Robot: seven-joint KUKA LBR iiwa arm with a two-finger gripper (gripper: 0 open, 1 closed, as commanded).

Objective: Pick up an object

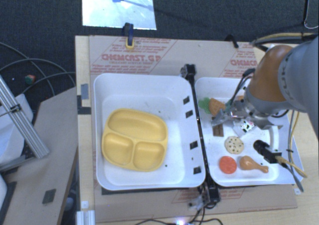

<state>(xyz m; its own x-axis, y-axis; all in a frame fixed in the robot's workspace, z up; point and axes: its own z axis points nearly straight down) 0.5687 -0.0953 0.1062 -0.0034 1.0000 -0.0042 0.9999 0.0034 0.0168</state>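
My gripper (223,116) hangs low over the upper left part of the right bin (209,170). It is just above a small brown bar (218,130) and right beside a tan piece of toy food (216,105) and a green leafy piece (205,103). Nothing shows as held in it. Lower in the same bin lie a speckled cookie (234,145), a red disc (228,165) and a brown drumstick (252,164). A small white cube with dark spots (246,126) sits under the wrist.
The left bin (144,85) holds a yellow divided tray (133,139). A black divider (196,119) runs between the two bins. The grey arm with its orange band (266,74) covers the right bin's upper right part.
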